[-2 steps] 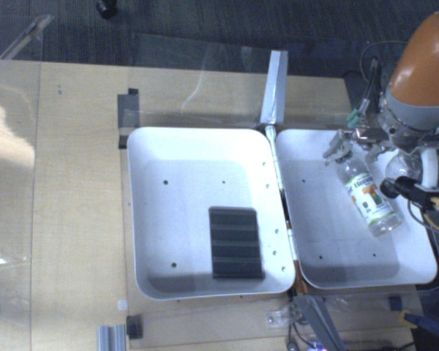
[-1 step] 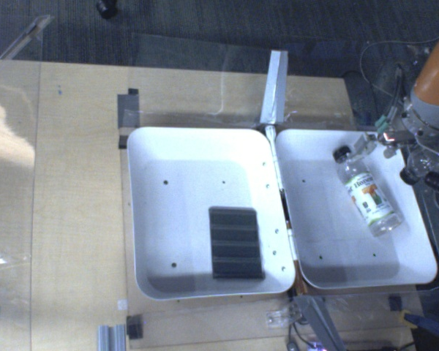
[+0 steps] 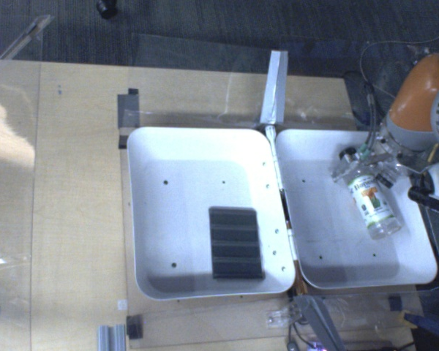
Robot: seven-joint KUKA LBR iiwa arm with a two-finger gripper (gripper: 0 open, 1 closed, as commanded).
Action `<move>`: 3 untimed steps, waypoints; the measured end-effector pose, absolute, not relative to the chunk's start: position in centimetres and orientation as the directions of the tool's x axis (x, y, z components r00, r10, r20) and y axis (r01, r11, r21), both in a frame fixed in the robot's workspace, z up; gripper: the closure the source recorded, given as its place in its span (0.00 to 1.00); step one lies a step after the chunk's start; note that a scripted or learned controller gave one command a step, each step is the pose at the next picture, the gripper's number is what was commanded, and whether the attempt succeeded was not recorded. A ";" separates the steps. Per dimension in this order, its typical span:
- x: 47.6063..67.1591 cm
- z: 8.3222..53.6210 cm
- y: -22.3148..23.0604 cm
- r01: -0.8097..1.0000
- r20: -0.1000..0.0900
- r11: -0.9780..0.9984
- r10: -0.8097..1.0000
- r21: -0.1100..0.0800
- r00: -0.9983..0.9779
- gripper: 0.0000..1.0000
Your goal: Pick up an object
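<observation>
Clear plastic bottle [image 3: 373,207] lying on its side in right white bin [image 3: 307,258], cap toward claw [image 3: 366,163] just above. Claw state impossible to tell. Not yet lifted. Black ridged block [image 3: 235,243] in left bin [image 3: 161,196], on wooden counter [image 3: 66,196].

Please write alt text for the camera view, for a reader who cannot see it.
A grey arm's two-finger gripper sits at the cap end of a clear plastic bottle lying in the right white bin. The left white bin holds a black ribbed rectangular block.
</observation>
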State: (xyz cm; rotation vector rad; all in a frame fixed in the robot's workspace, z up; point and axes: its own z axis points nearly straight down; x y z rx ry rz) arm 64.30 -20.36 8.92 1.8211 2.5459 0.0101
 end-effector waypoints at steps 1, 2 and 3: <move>66.5 9.1 -20.5 0.859 0.008 0.511 0.860 -0.014 -0.511 0.00; 63.5 8.9 -18.7 0.725 -0.009 0.689 0.725 0.007 -0.689 0.00; 65.8 8.9 -19.7 0.805 0.012 0.594 0.805 0.004 -0.594 0.00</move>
